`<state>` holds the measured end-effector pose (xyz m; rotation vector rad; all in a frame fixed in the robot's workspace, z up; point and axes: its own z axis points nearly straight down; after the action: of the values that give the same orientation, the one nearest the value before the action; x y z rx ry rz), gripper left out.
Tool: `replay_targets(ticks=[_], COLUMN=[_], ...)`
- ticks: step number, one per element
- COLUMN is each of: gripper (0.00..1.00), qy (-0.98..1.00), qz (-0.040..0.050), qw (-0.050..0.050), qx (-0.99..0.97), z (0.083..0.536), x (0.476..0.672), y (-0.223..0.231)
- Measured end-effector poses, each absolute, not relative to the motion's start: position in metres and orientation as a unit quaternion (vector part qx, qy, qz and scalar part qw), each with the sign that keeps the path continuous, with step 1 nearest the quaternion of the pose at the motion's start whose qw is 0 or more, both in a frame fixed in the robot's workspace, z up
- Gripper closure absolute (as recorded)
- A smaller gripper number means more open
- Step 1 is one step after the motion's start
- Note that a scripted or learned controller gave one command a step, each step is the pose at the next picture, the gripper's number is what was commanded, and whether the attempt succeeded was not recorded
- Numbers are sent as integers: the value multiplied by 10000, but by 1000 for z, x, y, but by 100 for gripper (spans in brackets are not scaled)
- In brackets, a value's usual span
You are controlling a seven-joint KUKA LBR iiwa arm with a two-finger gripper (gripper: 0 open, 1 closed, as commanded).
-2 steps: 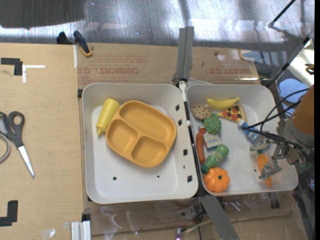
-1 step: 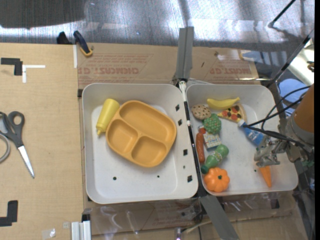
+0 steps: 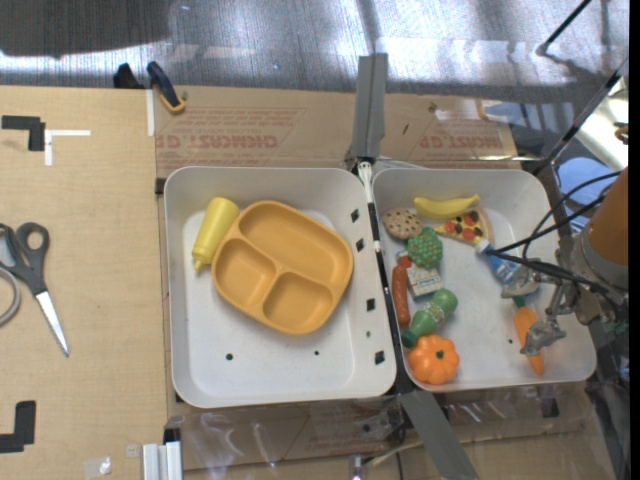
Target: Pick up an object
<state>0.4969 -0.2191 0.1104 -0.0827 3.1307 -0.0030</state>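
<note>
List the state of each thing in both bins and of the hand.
Yellow tray: upright, tilted askew in the left bin.
Yellow bottle: lying down, beside the tray.
Banana: lying near the right bin's back wall.
Pumpkin: upright.
Hand: low over the carrot.

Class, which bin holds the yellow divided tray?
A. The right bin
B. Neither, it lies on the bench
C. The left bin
C: the tray lies in the left bin, beside a yellow bottle; the toy food is in the right bin.
</note>
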Motion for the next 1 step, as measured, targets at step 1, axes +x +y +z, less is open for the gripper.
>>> replay_targets(ticks=[1], gripper=[0], qy=[9991], qz=[-5], qw=[15], qx=[-418], z=[92], x=[505], y=[-221])
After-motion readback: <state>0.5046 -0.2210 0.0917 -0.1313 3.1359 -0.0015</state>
